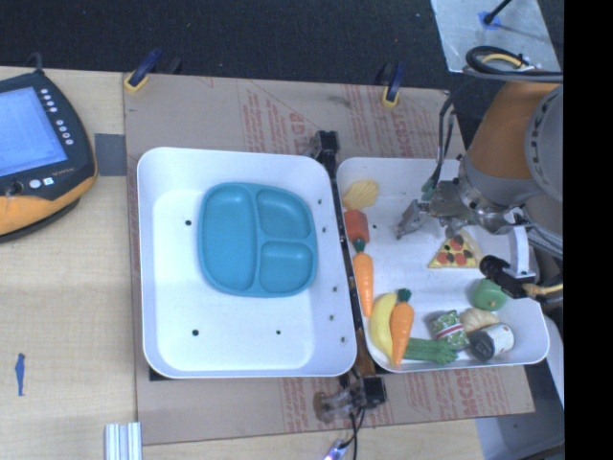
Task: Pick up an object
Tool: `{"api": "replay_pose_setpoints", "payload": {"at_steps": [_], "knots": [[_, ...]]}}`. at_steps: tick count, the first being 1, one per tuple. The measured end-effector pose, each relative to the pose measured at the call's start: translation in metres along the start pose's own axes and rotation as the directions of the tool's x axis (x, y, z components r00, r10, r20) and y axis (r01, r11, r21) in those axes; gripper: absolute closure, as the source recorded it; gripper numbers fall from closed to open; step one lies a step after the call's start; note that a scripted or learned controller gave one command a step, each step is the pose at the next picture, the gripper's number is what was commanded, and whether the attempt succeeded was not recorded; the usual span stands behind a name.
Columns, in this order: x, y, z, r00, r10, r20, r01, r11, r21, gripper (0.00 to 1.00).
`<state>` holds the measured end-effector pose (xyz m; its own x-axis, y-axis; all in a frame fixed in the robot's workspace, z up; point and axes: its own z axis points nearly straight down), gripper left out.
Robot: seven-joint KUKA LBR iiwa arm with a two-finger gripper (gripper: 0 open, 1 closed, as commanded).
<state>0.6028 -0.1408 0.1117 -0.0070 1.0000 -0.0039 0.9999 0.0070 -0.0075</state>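
Pizza slice (454,253) in right bin (383,175), just below gripper (418,220), jaws apart; carrots (364,282) left.

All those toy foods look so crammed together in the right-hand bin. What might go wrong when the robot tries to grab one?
1. The gripper hangs over bare bin floor beside the pizza slice; closing there might catch nothing.
2. The banana, the carrot and the green stalk overlap, so a grab there may nudge or lift the wrong one.
3. The can and the green fruit lie close to the right bin wall, which could block a finger.
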Motion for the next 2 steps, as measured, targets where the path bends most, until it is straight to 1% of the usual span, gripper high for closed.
{"api": "replay_pose_setpoints", "payload": {"at_steps": [1,2], "knots": [[0.010,-0.117,0.015,1.000,0.002,-0.005,-0.002,1.000,-0.001,0.00],[0.009,-0.116,0.005,1.000,-0.003,-0.004,0.003,1.000,-0.001,1.00]]}}
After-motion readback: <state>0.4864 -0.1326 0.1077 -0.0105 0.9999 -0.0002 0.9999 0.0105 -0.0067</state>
